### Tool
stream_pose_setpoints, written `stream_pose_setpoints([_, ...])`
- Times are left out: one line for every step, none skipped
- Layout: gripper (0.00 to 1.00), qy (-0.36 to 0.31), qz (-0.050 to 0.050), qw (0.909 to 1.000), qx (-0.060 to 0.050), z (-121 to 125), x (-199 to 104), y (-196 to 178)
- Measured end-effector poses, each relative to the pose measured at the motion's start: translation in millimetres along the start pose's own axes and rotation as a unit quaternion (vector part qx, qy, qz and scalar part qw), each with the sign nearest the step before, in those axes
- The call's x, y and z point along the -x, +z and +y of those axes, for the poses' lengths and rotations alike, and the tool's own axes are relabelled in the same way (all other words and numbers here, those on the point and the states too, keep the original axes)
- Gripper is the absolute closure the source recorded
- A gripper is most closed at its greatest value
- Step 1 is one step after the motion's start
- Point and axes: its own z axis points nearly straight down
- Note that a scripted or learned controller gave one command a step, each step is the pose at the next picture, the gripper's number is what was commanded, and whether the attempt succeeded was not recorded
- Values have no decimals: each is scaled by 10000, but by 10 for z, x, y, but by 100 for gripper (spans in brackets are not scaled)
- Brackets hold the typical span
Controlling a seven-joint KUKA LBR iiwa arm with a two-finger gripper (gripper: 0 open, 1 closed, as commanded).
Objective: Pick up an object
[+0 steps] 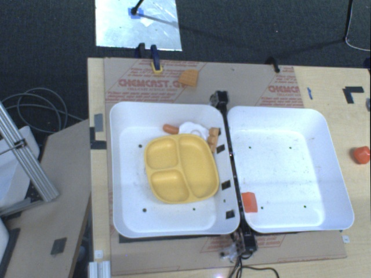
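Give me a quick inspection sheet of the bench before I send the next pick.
Surface: bench bears the left bin and right bin, side by side.
Job's things: yellow divided plate, orange sausage-shaped piece, small tan piece and a white item in the left bin; orange block in the right bin.
Clutter: tan block and orange-red block on the bench outside the bins.
Grippers: nothing seen.
Cables: loops on the floor at left.
Surroundings: dark carpet, silver sheet.
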Motion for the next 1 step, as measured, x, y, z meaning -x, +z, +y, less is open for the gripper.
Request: stream_pose_setpoints([0,0,0,10000,0,0,0,0])
